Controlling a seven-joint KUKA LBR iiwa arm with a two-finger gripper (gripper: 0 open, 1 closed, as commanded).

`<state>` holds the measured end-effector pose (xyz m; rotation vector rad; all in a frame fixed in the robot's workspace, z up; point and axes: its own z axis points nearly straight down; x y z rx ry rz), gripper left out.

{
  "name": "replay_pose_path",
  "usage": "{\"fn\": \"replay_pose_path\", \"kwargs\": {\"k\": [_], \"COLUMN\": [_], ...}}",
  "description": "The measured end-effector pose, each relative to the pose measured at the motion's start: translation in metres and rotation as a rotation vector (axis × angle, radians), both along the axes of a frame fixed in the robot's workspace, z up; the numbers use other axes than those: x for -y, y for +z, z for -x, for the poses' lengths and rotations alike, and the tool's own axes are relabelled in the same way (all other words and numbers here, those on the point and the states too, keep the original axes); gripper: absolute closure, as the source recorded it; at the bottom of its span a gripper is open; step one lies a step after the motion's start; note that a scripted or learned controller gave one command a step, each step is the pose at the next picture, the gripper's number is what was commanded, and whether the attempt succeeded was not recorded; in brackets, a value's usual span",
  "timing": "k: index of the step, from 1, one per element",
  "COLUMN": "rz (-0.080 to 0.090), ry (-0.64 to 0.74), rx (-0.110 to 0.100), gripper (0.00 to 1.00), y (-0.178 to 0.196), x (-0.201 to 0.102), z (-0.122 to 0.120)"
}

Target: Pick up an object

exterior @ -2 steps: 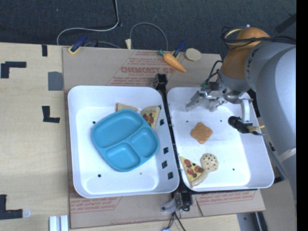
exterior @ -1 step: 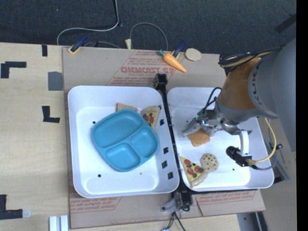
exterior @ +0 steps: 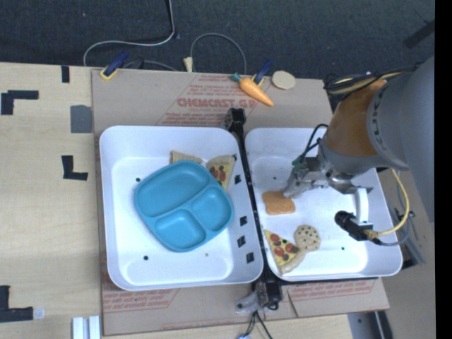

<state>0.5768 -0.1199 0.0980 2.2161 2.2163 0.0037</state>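
In the right bin (exterior: 374, 260) lie an orange-tan toy food piece (exterior: 278, 203), a chocolate-chip cookie (exterior: 307, 237) and a pizza slice (exterior: 284, 251). My gripper (exterior: 296, 185) reaches down into this bin from the right. Its tip sits just above and to the right of the orange-tan piece, touching it or nearly so. The arm's grey body and orange band (exterior: 353, 122) hide the bin's far right part. Nothing is visibly lifted.
The left bin (exterior: 116, 189) holds a blue divided plate (exterior: 183, 205), with a second pizza slice (exterior: 222, 169) and a tan piece (exterior: 183, 157) tucked behind it. A toy carrot (exterior: 256, 92) and a tan disc (exterior: 284, 80) lie on the cardboard behind the bins.
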Motion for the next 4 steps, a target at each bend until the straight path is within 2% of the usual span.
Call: {"fn": "replay_pose_path", "kwargs": {"k": [1, 2, 3, 4], "rz": [0.000, 0.003, -0.002, -0.001], "ry": [0.000, 0.001, 0.001, 0.002], "rx": [-0.002, 0.003, -0.005, 0.002], "gripper": [0.00, 0.00, 0.00, 0.00], "y": [-0.001, -0.011, -0.012, -0.011], "x": [0.000, -0.021, -0.025, -0.023], "z": [0.001, 0.025, -0.011, 0.002]}}
